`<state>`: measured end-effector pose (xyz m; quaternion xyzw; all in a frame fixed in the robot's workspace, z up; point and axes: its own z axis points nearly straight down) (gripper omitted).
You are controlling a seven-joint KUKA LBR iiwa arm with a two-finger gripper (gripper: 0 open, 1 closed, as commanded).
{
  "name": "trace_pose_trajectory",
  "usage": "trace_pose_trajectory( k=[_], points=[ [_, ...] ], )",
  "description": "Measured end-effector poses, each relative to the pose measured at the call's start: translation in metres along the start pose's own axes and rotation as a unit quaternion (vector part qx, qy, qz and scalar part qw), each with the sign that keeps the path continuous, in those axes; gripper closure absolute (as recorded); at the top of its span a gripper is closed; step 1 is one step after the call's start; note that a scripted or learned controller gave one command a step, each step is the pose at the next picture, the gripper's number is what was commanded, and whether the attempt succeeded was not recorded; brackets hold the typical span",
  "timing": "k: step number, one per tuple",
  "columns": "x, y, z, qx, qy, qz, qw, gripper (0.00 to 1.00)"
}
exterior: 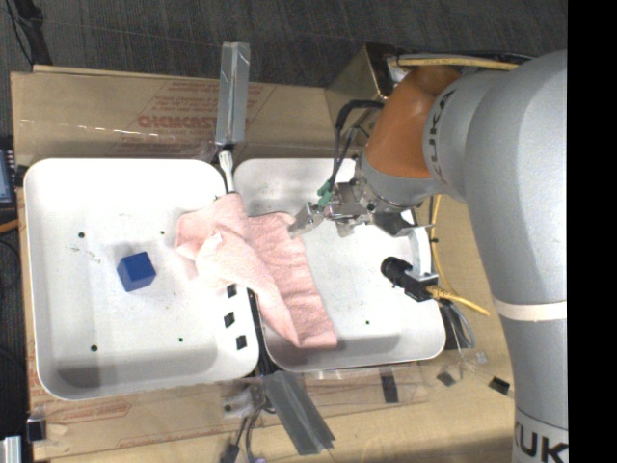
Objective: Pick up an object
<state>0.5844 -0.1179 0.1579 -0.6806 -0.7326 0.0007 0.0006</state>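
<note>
gripper (310, 217) over right bin (405, 340), at pink cloth's (275, 268) far edge, finger state unclear | cloth draped across both bins | blue cube (136, 270) in left bin (58, 355)

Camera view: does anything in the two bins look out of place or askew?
Yes. The pink cloth lies crumpled across the divider between the left bin and right bin, partly in each. The blue cube sits normally in the left bin.

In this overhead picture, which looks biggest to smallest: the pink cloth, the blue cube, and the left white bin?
1. Left white bin
2. Pink cloth, draped across both bins
3. Blue cube
</note>
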Motion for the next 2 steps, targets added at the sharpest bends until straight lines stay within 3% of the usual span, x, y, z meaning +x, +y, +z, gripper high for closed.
trace_pose_trajectory(
  k=[1, 2],
  points=[
    [0.011, -0.013, 0.067, 0.002, 0.001, -0.120, 0.9928, 0.00],
    [0.070, 0.017, -0.034, 0.000, 0.000, -0.006, 1.0000, 0.00]
  ],
)
